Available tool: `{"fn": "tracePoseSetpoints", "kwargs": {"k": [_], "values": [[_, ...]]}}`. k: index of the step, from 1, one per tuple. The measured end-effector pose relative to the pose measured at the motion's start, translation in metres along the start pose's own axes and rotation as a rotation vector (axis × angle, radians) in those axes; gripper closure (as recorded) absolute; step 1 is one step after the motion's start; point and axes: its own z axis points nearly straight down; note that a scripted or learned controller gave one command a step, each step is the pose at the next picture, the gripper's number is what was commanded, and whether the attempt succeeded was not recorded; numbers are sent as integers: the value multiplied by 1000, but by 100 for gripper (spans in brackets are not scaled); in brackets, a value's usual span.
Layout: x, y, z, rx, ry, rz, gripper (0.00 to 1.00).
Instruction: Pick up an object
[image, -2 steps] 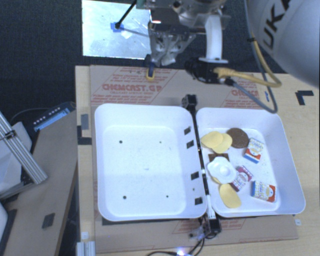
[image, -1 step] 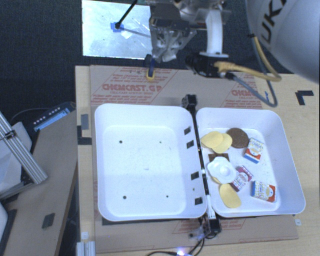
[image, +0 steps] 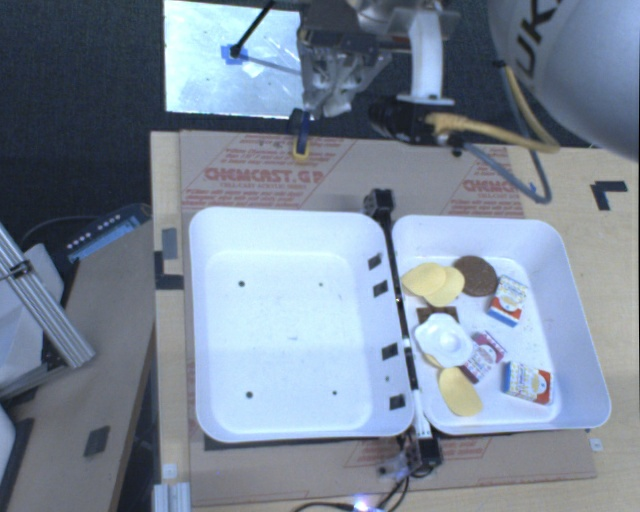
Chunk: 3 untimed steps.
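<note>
The right bin (image: 572, 290) holds several small toy food items. Two yellow chips (image: 432, 283) lie beside a brown cookie (image: 476, 274) at its upper left. A fried egg (image: 443, 340) rests near the divider, with another yellow chip (image: 460, 392) below it. A red-and-white packet (image: 486, 356) and two small printed boxes (image: 509, 300) (image: 526, 382) lie further right. My gripper (image: 328, 98) hangs high beyond the far edge of the bins, above the cardboard, well away from all the items. Nothing shows in its grasp.
The left bin (image: 200, 300) stands beside the right one, joined by a black clipped divider (image: 390, 310). A small blue-and-yellow piece (image: 300, 135) stands on the cardboard behind the bins. Cables (image: 500, 150) trail from the arm at the upper right.
</note>
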Motion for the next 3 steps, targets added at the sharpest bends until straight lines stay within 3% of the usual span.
{"fn": "tracePoseSetpoints", "kwargs": {"k": [1, 2, 3], "values": [[-3, 10, 0, 0, 0, 1, 100], [-37, -19, -1, 1, 0, 1, 100], [-48, -43, 0, 3, 1, 0, 100]]}}
